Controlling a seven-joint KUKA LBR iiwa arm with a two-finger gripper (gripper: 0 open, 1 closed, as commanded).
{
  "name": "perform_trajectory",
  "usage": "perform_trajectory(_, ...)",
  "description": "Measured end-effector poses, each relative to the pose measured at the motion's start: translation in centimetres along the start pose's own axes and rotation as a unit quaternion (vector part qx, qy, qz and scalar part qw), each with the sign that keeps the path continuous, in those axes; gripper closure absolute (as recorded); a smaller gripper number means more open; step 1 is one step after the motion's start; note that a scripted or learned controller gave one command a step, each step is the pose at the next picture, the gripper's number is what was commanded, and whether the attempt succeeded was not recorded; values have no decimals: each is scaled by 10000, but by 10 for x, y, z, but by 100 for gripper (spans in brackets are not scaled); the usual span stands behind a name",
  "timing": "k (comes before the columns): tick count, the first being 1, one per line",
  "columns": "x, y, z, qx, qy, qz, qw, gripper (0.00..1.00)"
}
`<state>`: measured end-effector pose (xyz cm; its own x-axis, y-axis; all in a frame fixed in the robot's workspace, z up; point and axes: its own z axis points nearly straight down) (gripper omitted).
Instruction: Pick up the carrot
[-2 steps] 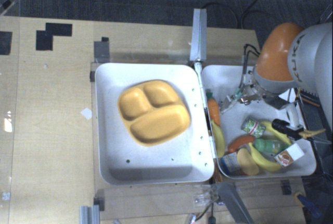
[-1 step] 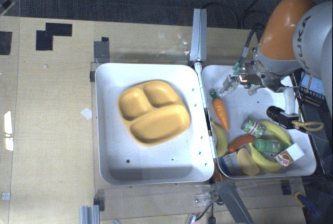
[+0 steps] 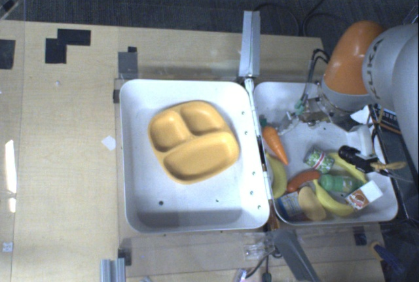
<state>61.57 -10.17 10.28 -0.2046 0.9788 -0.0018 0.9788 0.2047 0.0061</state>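
Observation:
The orange carrot (image 3: 275, 144) lies in the right bin (image 3: 280, 94), close to its left wall, with its tip pointing toward the front. The gripper (image 3: 292, 119) hangs over the back half of that bin, just right of and behind the carrot's thick end and a short way apart from it. Nothing shows in its grasp. The grey arm with its orange band (image 3: 350, 59) reaches in from the right.
Right of the carrot lie a yellow banana (image 3: 279, 176), a red pepper (image 3: 303, 179), a green can (image 3: 319, 159), a green bottle (image 3: 340, 182), another banana (image 3: 334, 203) and a small carton (image 3: 364, 196). The left bin (image 3: 134, 163) holds a yellow divided plate (image 3: 194, 141).

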Motion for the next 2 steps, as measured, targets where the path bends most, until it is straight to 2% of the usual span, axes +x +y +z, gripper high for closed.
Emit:
perform_trajectory(1,7,30,14,-31,-20,753,9972,0)
perform_trajectory(2,10,33,3,-58,-5,714,9974,100)
